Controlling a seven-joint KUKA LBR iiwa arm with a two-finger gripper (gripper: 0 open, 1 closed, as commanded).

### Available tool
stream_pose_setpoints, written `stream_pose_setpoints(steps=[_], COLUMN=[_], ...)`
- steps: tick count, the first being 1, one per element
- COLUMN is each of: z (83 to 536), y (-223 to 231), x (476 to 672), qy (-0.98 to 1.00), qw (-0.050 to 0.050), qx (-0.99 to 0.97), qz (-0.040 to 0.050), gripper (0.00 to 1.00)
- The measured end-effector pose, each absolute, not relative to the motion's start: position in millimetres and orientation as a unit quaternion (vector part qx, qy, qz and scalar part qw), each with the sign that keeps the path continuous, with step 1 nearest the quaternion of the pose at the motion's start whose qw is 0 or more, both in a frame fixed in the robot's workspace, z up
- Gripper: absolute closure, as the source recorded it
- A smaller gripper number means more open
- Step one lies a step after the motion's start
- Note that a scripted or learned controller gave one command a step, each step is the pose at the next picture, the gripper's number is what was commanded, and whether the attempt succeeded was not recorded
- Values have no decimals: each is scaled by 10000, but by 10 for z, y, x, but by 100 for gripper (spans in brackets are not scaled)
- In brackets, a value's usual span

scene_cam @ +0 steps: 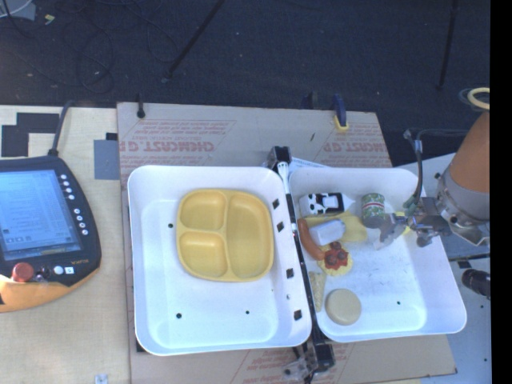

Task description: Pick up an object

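Orange sausage toy (308, 239) long axis slanting down-right, pincer (398, 227) nearby

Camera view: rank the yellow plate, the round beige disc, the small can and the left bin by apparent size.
1. left bin
2. yellow plate
3. round beige disc
4. small can, though it looks close to the disc, so that order is unsure.

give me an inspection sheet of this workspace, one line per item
surface: two white bins side by side, left bin and right bin, on cardboard.
job's things: right bin holds a round beige disc, green-labelled can, black-and-white item and a small pile of toys.
clutter: yellow divided plate in the left bin.
grippers: gripper low over the right bin beside the can; finger state unclear.
cables: dark cables on the floor behind.
surroundings: control pendant at the left.
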State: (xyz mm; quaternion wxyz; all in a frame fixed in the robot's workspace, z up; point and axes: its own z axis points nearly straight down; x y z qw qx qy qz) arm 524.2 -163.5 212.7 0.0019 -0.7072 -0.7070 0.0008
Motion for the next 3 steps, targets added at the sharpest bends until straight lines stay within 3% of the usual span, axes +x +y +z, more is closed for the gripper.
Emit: stream_pose_setpoints(steps=[1,2,3], z=[904,1142,1922], y=[-1036,-799,-280], x=[4976,5968,5784], qy=[-7072,-7090,-7089], qw=[19,-24,-3], qx=[-7071,-7052,-7053], qz=[5,-23,-22], gripper=[0,0,0])
